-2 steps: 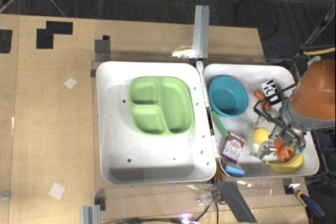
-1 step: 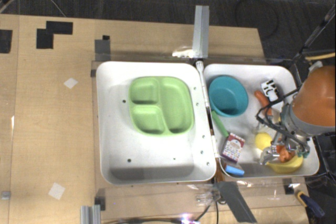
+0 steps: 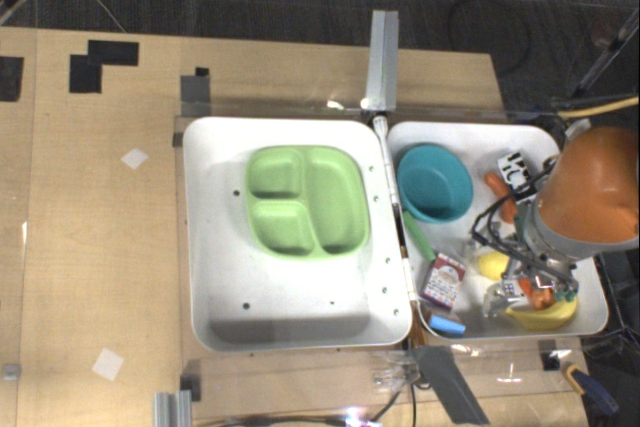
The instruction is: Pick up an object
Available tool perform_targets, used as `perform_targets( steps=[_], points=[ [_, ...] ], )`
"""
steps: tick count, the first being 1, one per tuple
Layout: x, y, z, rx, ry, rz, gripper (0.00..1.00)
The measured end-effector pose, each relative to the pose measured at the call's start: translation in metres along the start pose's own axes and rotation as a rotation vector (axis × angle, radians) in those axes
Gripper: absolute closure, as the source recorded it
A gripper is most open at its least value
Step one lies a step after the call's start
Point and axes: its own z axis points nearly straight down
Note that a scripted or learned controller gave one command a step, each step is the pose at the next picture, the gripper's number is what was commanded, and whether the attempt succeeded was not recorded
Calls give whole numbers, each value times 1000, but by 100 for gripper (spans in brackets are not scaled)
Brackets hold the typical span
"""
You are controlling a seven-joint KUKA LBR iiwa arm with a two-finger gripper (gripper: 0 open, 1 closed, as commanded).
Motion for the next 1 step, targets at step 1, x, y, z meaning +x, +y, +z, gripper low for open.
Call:
perform_targets(
  steps=[1],
  points=[
    [-6,1,-13,3,-17,-6,100]
  ],
)
